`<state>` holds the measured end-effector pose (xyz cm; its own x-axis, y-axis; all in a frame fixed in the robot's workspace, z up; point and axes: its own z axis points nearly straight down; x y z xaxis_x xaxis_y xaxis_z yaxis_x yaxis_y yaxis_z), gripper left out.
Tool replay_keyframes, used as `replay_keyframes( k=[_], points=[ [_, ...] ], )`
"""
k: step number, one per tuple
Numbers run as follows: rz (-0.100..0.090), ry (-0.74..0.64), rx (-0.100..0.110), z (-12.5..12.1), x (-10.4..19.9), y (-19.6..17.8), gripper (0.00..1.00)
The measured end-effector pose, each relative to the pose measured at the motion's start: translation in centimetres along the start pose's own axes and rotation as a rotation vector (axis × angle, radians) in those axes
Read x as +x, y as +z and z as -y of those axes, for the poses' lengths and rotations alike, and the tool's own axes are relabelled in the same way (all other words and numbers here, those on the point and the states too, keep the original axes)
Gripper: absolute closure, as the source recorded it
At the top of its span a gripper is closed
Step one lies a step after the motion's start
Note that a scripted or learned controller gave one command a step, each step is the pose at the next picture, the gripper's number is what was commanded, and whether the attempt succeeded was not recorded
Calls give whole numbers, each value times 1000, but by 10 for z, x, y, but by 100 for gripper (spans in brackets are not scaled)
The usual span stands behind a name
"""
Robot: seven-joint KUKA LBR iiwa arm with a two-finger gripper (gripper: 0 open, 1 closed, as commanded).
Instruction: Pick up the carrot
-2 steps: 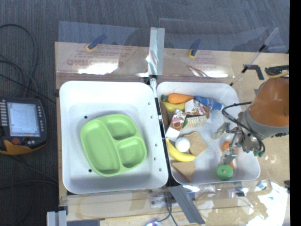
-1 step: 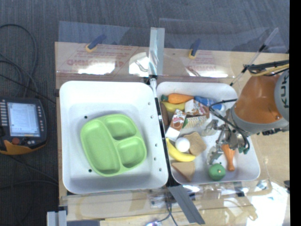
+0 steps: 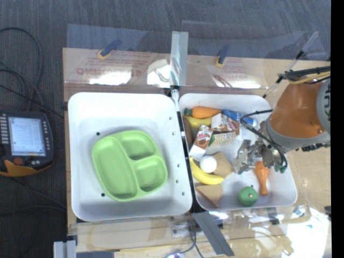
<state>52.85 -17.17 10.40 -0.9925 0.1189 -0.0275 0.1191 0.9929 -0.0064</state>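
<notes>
The carrot [image 3: 206,112] is orange with a green top and lies along the far wall of the right bin [image 3: 290,195], near its left corner. My gripper [image 3: 246,160] hangs low over the middle of that bin, open, with nothing between its fingers. It is well to the right of the carrot and nearer the front. A second orange, tapered piece [image 3: 262,178] lies just right of the gripper and in front of it, apart from it.
Around the carrot sit a banana [image 3: 207,175], a white egg [image 3: 208,164], snack packets [image 3: 220,130], a blue item [image 3: 232,114], a brown wedge [image 3: 210,193] and a green apple [image 3: 248,196]. The left bin [image 3: 80,112] holds a green divided plate [image 3: 129,164].
</notes>
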Motion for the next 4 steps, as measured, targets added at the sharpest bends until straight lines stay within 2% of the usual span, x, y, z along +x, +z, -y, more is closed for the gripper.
replay_keyframes(
  k=[1,2,3,4],
  points=[
    [-20,91,-6,-65,30,-73,100],
    [-14,209,-1,8,23,-252,100],
    [-16,14,-4,-12,-27,-384,100],
    [-22,-106,-6,43,29,-383,100]
  ],
)
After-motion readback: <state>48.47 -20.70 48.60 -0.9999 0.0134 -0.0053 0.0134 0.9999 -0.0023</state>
